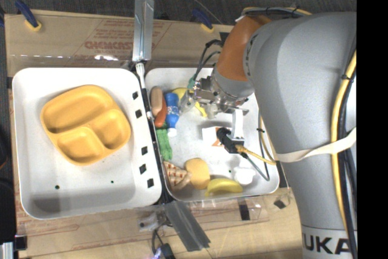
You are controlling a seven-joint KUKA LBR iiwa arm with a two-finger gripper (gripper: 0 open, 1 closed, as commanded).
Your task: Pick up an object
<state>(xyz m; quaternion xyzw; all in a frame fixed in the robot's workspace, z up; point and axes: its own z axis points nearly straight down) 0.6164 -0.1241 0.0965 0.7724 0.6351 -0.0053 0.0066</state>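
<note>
Above the right-hand shallow white bin (267, 182), the grey KUKA arm with its orange wrist band (239, 54) reaches in from the right, and its two-finger gripper (205, 100) hangs low over the upper half of that bin. How far the gripper is open cannot be told from this slant, since the wrist housing and cabling cover its tip; nothing is visibly held.

Candidate objects lie in two groups. Just left of the gripper, along the bin's left wall, stand a tan oblong toy like a bread roll (156, 99), a small orange-red piece (160, 118), a yellow rounded piece (179, 96), a blue bottle-like piece (172, 117) and, lower, a green strip (163, 144). Along the near wall lie a brown waffle-patterned cone (176, 174), a pale yellow rounded lump (197, 171), a yellow banana-shaped toy (224, 186) and a small white round piece (244, 176). A flat white card with an orange mark (213, 135) lies between the groups.

The decisive relation, as judged here: the yellow and blue pieces are nearest, lying directly left of the gripper, the blue one with its long axis roughly up-down in the view. They crowd against neighbours and the wall, so finger clearance looks tight.

The left-hand white bin (24, 191) carries a yellow two-compartment plastic tray (85, 123), well apart from the arm.
</note>
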